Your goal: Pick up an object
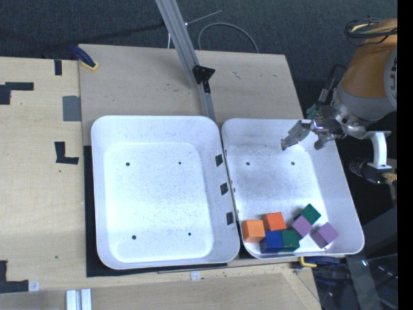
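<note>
1. The gripper (303,136) hung over the upper right part of the right bin (258,141); its jaws stood apart and held nothing.
2. The blocks (287,230) lay crowded at the lower right, so it should probably aim for an outer one.

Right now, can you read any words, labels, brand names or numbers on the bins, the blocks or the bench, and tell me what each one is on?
None: the blocks, the two white bins and the bench bear no readable writing.
The black shapes at the bench's left are plain marks, not letters.
</note>
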`<state>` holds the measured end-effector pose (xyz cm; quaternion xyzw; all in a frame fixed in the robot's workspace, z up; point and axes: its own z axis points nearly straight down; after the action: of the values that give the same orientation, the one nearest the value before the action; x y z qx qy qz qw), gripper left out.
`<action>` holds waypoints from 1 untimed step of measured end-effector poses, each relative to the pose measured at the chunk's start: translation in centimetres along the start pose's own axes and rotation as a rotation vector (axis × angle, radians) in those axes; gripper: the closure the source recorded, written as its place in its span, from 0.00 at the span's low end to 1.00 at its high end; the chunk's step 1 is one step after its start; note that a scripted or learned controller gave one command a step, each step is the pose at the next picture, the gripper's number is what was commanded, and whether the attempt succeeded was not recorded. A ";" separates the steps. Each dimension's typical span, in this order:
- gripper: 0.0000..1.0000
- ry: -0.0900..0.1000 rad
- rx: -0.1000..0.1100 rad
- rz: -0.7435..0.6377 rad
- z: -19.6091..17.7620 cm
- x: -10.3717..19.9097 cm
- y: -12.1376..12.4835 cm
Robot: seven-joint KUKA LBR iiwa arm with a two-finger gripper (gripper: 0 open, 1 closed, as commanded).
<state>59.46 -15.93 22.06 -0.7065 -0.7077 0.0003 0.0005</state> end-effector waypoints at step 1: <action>0.00 -0.003 0.003 0.006 1.0 -4.6 -3.6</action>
<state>55.85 -20.52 21.05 -0.7085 -0.7057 0.0022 0.0004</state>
